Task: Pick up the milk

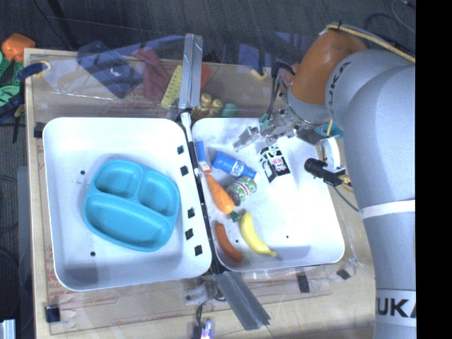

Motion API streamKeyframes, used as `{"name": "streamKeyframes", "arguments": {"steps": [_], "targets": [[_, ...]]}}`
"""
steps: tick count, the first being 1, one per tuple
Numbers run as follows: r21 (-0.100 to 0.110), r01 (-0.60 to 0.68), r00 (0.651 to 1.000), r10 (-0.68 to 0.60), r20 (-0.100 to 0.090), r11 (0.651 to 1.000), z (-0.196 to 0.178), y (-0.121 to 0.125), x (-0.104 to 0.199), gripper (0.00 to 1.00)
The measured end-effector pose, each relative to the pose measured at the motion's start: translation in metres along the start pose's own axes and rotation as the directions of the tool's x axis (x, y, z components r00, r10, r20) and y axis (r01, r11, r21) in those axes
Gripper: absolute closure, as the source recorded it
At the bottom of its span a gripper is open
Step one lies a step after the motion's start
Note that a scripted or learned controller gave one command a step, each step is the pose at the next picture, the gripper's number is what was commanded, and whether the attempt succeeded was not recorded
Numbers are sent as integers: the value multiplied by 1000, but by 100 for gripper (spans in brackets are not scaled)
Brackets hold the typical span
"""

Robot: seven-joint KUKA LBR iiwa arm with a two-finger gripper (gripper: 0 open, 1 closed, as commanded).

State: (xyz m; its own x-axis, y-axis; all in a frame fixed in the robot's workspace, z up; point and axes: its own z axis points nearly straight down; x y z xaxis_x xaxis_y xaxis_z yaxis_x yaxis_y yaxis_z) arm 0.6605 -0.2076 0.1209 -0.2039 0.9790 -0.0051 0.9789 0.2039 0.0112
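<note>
Plate (132, 202), blue and compartmented, lies in the left bin (63, 140). Right bin (311, 242) holds, left to right: sausage (227, 241), carrot (219, 195), blue bottle (233, 166), green can (242, 188), banana (255, 236), then milk (274, 161), a black-and-white carton lying near the bin's far right. Its long axis appears to run near to far, tilted slightly left. Gripper (263, 131) hangs just above the carton's far end; finger opening cannot be determined.

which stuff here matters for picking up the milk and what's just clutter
For the job: milk carton, gripper.

Lying about: blue can, green can, carrot, banana, sausage, blue tray.
</note>
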Motion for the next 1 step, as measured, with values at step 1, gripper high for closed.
{"name": "streamKeyframes", "arguments": {"steps": [1], "targets": [[0, 0, 1000, 0, 0, 1000, 0, 0, 0, 0]]}}
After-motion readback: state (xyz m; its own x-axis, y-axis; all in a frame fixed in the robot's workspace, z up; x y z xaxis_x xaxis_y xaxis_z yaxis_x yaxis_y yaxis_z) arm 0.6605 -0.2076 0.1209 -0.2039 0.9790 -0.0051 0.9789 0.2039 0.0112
